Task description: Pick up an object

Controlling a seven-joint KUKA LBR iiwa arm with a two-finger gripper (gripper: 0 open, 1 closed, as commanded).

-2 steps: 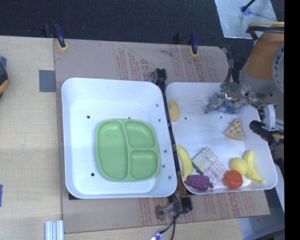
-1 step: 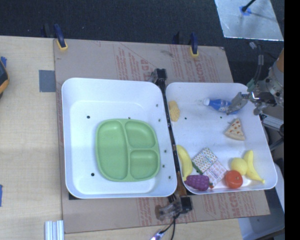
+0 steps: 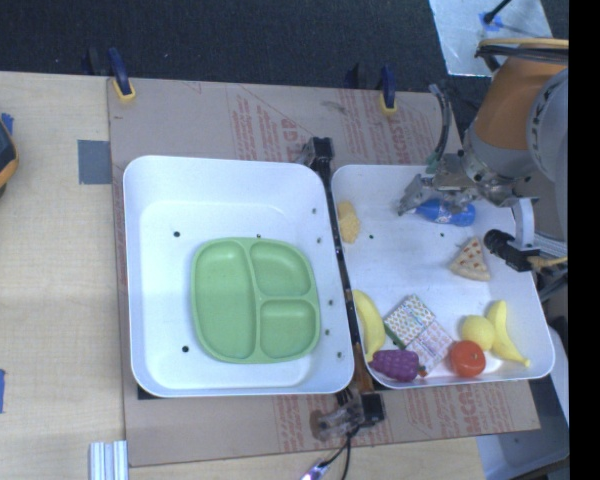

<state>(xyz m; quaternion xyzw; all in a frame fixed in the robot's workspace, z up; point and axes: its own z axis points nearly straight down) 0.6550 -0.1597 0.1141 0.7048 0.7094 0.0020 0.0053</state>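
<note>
So we've got the gripper (image 3: 437,196) down in the far corner of the right bin (image 3: 400,253), sitting right on top of a small blue toy (image 3: 448,211). We honestly can't tell what state the hand is in, or whether it has the toy or is just parked over it.

Our guess is the blue toy is hollow plastic: light, stiff, a bit slick, not fragile. We'd pinch it across its narrow middle, because it's rounded and could squirt out sideways.

Other options sit nearer the front: a cracker wedge (image 3: 470,260), a lemon (image 3: 477,330), a tomato (image 3: 467,358), a banana (image 3: 506,333), grapes (image 3: 396,365) and a patterned packet (image 3: 418,330). The lemon and tomato look roly, and the flat packet looks hard to get under.

The left bin (image 3: 160,203) holds a green tray (image 3: 254,300).
</note>
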